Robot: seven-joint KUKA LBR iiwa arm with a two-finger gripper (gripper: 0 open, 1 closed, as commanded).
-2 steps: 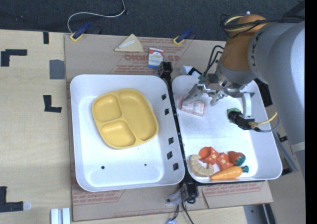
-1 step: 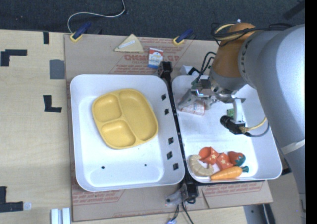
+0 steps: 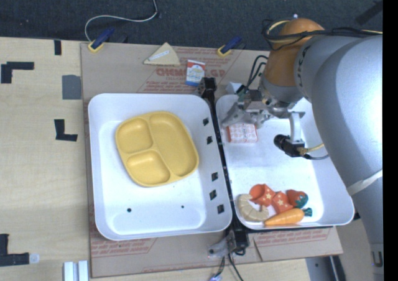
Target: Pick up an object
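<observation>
The yellow three-compartment plastic plate (image 3: 157,148) lies in the left white bin (image 3: 102,168), with free floor toward its near edge. In the right white bin (image 3: 333,202), the gripper (image 3: 244,114) hangs just above a small red-and-white packet (image 3: 242,133) by the divider; I cannot tell its opening. Orange, red and cream toy foods (image 3: 275,204) crowd the near edge.
</observation>
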